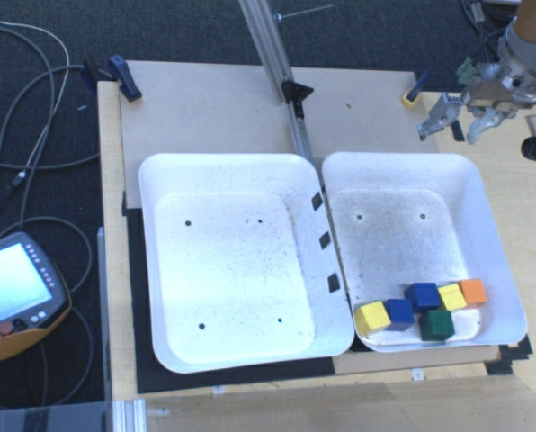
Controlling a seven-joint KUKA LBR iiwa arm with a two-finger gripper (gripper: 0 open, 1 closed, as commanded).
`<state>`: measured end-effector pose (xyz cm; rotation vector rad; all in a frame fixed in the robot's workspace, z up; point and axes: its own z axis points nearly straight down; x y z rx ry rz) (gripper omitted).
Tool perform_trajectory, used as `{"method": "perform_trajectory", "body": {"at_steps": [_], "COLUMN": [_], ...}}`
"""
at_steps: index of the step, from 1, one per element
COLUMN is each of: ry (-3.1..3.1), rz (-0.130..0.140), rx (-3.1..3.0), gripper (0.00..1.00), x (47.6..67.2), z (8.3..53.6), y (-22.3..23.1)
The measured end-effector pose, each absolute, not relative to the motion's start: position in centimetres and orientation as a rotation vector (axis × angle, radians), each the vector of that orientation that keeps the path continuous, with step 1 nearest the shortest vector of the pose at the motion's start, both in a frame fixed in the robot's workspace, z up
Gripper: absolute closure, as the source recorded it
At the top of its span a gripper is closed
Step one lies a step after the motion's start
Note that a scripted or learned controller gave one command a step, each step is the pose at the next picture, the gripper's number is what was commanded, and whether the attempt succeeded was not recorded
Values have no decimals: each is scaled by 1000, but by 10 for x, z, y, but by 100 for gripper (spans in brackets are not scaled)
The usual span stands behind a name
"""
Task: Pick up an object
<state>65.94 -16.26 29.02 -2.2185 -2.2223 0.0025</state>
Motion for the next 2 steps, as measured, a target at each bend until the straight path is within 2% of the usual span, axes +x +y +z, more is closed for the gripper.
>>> {"method": "perform_trajectory", "body": {"at_steps": [1,2], "ry": [-2219,-2219], "rz": [7,9], "rx": [-2212,-2213], "gripper": [0,0], "x": [677,677], "z": [175,102], "y": [-119,-84]}}
